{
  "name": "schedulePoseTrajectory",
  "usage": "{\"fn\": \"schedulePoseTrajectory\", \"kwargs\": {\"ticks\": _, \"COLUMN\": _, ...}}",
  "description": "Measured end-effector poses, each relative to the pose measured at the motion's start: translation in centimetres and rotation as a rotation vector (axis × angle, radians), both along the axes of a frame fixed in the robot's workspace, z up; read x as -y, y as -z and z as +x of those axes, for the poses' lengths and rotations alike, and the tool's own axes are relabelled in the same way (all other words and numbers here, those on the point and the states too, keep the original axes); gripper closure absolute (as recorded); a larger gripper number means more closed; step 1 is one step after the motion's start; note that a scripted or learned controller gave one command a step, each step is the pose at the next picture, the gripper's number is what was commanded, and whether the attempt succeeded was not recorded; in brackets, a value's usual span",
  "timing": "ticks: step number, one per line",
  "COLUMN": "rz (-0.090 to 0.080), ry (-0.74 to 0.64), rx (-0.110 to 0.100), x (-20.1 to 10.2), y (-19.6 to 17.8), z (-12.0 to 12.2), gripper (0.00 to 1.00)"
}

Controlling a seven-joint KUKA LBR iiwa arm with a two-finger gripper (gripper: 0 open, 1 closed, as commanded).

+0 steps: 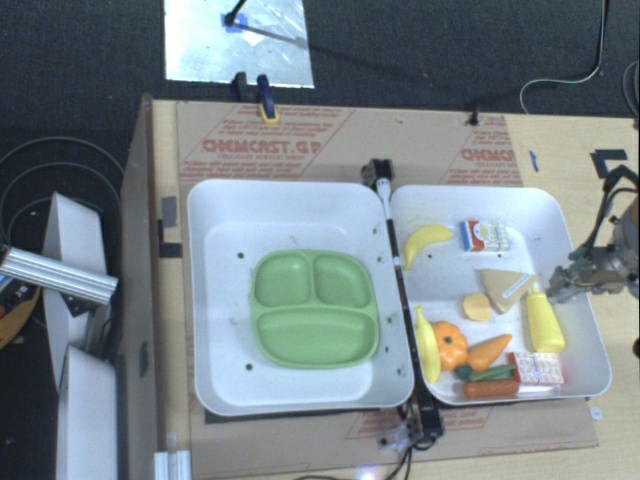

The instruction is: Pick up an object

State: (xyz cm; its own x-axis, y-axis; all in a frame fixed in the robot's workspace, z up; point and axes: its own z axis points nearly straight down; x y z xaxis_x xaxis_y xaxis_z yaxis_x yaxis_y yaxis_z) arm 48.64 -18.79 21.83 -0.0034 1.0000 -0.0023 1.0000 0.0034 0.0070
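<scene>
**Nothing Picked Up Yet**

The pincer [560, 286] sits at the right bin [590, 313] edge, touching nothing; I cannot tell its state. Nearest lies the carrot [488, 351], then the yellow bottle [543, 322] just beside the pincer, and the banana [427, 240] farthest.

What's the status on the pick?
Hand at right bin's right edge, beside yellow bottle. No object seen held. Cheese wedge close by on bottle's other side.
</scene>
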Motion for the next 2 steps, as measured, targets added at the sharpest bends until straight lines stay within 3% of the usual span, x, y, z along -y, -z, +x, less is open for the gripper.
{"fn": "schedulePoseTrajectory", "kwargs": {"ticks": 1, "rz": 0.005, "ry": -0.003, "rx": -0.009, "x": -3.8, "y": 6.0, "z": 0.0, "gripper": 1.0}}
{"fn": "schedulePoseTrajectory", "kwargs": {"ticks": 2, "rz": -0.004, "ry": 0.004, "rx": 0.003, "x": 2.2, "y": 0.1, "z": 3.8, "gripper": 1.0}}
